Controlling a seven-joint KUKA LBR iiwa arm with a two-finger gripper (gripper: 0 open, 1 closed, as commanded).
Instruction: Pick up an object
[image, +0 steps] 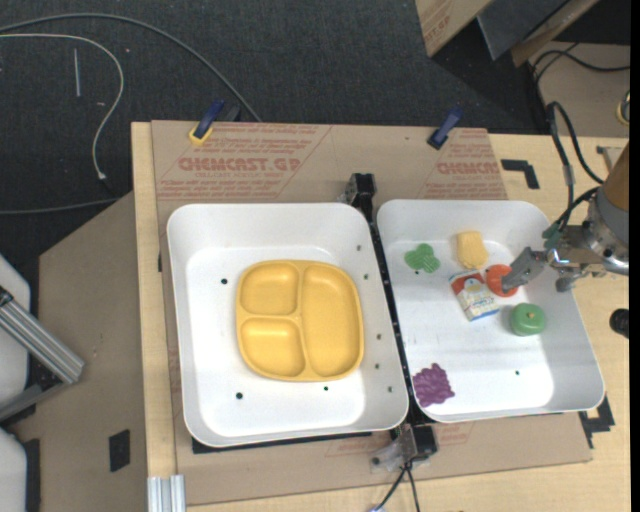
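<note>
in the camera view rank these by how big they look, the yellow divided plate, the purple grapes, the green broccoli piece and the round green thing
1. Yellow divided plate, by far the largest.
2. Purple grapes.
3. Green broccoli piece and round green thing: these look alike in size, so I won't rank them.

So we see the arm (612, 215) coming in from the right edge of the bench, with just its lower part in view. A bit of the orange band shows up at the top, and below that the wrist is grey metal with a dark cable looping over it. The gripper (520, 268) sticks out leftward over the right bin's right side, near its far right corner, tilted slightly down. One grey finger (524, 264) is visible; honestly we can't make out the jaw state.
</note>
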